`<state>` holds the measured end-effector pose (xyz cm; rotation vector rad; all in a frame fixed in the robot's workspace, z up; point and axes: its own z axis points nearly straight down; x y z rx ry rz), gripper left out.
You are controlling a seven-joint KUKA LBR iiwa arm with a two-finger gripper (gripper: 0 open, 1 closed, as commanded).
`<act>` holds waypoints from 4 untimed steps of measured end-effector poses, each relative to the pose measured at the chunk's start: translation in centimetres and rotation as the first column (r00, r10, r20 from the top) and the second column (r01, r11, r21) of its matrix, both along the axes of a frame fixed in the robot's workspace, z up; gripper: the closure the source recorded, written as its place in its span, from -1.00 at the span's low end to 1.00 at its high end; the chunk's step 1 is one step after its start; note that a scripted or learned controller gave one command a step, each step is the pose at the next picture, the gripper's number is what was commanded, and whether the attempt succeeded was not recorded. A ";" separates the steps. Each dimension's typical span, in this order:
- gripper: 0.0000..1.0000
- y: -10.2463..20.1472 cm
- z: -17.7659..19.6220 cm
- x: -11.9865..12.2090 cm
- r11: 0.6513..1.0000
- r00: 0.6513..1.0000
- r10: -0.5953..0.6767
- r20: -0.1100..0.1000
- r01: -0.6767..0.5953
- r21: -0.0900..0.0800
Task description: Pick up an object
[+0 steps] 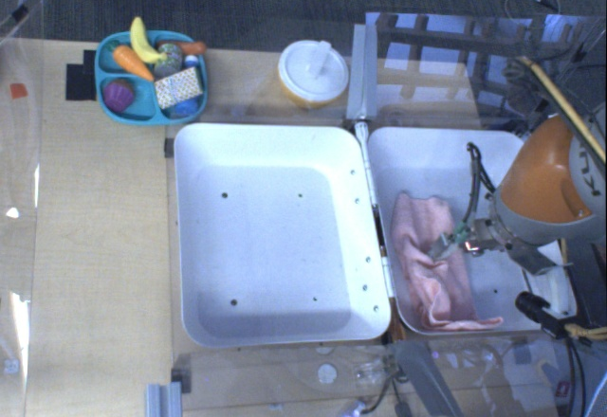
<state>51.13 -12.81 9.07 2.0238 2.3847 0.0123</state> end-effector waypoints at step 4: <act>1.00 3.2 1.1 11.8 0.997 0.997 0.076 0.002 -0.076 -0.001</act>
